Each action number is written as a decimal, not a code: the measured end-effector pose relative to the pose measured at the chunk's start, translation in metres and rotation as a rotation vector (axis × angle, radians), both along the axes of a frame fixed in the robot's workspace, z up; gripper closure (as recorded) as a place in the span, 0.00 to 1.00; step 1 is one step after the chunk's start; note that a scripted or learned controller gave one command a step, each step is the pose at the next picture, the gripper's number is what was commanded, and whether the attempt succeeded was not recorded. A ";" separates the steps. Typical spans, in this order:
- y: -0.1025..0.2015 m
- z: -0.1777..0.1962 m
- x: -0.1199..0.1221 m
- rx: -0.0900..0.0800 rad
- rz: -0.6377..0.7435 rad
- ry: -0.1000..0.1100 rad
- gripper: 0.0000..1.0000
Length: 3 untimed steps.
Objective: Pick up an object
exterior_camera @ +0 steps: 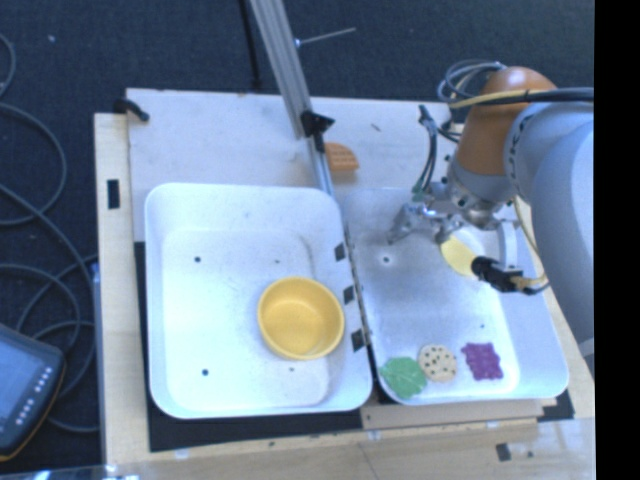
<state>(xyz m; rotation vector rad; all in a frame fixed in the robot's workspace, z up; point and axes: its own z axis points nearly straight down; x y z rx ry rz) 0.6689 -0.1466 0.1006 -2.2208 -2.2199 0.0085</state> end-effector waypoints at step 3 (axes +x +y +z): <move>0.002 0.131 0.013 0.002 0.003 -0.013 1.00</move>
